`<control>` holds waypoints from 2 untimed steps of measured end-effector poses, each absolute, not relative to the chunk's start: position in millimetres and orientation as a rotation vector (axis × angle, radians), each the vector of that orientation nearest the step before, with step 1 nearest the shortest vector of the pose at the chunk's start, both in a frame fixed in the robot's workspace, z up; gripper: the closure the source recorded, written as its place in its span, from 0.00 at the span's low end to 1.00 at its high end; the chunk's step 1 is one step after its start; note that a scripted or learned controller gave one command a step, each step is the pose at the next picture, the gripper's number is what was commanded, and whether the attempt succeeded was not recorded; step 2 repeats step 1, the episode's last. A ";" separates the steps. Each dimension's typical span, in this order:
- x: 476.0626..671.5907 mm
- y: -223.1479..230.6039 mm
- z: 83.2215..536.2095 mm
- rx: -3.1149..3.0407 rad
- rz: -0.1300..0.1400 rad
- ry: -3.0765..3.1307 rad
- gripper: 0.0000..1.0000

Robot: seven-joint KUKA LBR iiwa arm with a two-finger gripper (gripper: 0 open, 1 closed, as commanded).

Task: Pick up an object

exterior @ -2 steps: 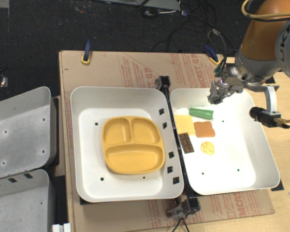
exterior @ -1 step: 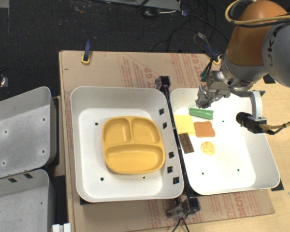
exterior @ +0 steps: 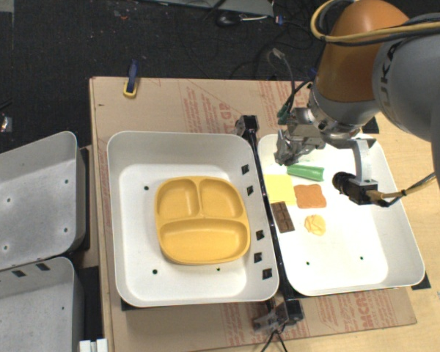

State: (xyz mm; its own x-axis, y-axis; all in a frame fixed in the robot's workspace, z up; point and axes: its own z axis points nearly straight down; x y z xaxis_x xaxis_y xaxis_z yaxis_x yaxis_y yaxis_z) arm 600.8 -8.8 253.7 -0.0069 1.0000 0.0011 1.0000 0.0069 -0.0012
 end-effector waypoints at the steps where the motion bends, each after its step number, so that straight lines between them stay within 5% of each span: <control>1: 587.8 46.0 257.3 -2.212 0.001 -2.228 1.00; 2: 587.8 46.0 257.3 -2.212 0.001 -2.228 1.00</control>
